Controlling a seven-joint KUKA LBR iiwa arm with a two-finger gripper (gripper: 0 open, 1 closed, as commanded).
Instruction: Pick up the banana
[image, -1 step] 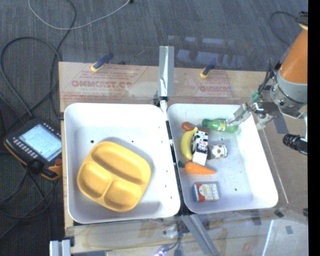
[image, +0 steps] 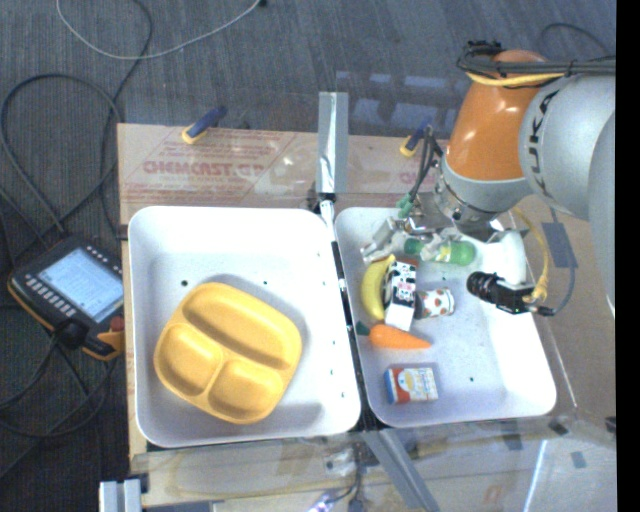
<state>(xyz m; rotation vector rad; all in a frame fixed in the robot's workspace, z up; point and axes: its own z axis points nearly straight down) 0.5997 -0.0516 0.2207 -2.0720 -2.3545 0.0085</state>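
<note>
glossy yellow plastic tray; smooth white plastic bins; matt banana.

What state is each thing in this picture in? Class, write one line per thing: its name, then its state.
Curved yellow banana: lying in the right white bin, near its left wall.
Orange carrot: lying flat, below the banana.
Small printed carton: lying flat, apart from the carrot.
Yellow plastic divided tray: right side up in the left white bin.
Pincer: above the banana's top end.
</note>
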